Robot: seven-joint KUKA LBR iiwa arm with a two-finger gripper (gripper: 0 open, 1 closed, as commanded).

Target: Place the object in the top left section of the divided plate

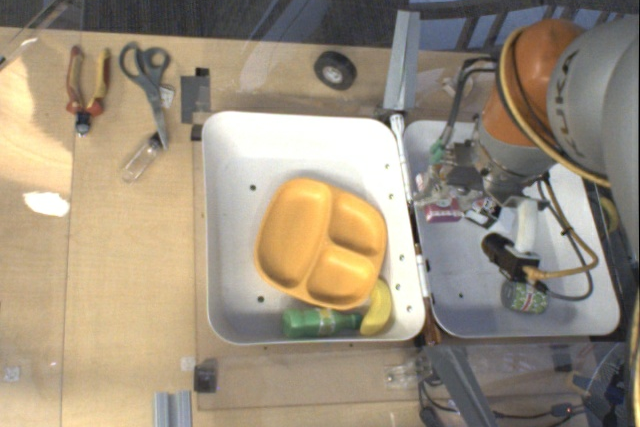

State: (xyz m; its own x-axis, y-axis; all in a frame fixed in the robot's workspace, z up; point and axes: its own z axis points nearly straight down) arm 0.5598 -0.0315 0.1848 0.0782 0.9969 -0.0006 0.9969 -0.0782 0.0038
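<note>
Apparently picking: the tool (462, 187) hangs over a pink packet (440, 210); its state I cannot tell. Next, carry leftward to the divided plate (322, 242).

You are looking at robot lab or workshop bench. Grey arm (590, 85) with orange band is reaching over two white bins (230, 315) on wooden benchtop. Far left of gripper, pliers (84, 87) and scissors (150, 85) are lying loose; tape roll (335, 69) is sitting nearer. Cables (565, 245) are trailing beside gripper.
</note>
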